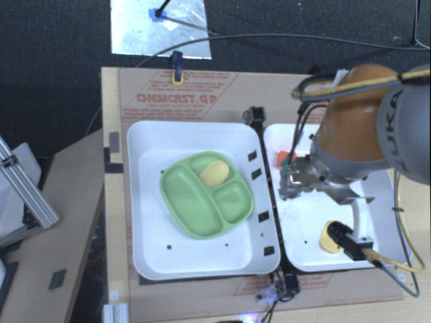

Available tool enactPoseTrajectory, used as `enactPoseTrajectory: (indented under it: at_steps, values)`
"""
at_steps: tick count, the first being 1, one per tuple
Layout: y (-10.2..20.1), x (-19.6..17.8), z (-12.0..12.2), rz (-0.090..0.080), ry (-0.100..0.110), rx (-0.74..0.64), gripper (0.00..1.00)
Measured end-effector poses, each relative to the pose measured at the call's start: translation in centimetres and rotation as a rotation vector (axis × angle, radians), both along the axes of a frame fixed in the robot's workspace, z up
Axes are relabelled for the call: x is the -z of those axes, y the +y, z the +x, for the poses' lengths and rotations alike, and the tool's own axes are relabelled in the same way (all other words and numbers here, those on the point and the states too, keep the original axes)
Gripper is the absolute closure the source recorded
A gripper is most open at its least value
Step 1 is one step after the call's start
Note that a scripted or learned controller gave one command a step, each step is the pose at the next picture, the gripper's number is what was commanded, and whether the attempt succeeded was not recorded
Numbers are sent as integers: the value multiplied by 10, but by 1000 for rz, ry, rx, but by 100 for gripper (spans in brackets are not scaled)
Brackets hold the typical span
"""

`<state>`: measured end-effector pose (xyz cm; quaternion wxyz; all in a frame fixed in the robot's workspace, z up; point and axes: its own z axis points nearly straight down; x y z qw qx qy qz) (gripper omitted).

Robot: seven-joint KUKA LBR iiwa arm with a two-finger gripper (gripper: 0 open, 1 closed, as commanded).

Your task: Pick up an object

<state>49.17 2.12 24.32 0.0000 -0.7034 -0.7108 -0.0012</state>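
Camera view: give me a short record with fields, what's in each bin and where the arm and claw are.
left bin: holds a green divided plate
plate contents: yellow rounded object in the upper compartment
right bin: small orange-red item near the edge shared with the left bin; pale yellow object near the front, partly hidden
arm: over the right bin
claw: just below the orange-red item; grasp cannot be told

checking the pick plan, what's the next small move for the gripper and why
Probably a short shift to centre the gripper over the small orange object in the right-hand bin: it lies just beside the gripper, nearer than anything else.
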Motion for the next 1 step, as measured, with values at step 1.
enactPoseTrajectory:
  at_steps: [1]
  values:
    - [44, 4, 1, 0, 0, 0, 100]
